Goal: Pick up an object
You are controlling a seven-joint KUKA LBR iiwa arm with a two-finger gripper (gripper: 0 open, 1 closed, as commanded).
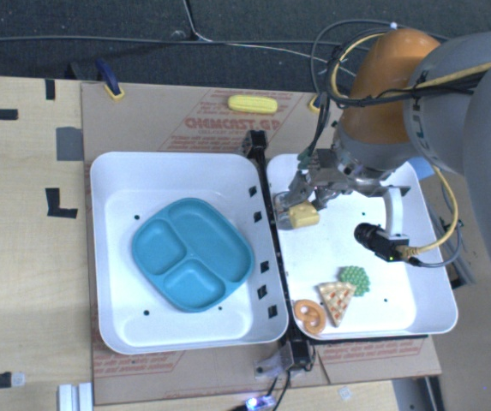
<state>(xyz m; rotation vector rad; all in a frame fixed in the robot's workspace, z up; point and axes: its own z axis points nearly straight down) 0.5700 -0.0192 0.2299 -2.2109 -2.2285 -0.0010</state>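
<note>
The end effector [301,202] is positioned over the left side of the right bin [399,311], close to the divider between the two bins, and a small tan block [303,217] sits directly at its tip. Whether the block is gripped or merely lies beneath the tip cannot be determined; the end effector state cannot be determined at this resolution. The block lies in the upper left part of the right bin, just beside the bin's left wall. Lower in the same bin, a green broccoli-like toy [355,279] rests near the centre, a pizza-slice toy [336,300] lies just beside it to the lower left, and a pretzel toy [309,316] lies just beside the slice, near the bin's lower left corner. The left bin [112,187] contains a blue sectioned tray [192,253], lying flat near its centre. On the table [22,255] behind the bins, a yellow banana-like toy [252,104] rests on brown cardboard [159,114].
</note>
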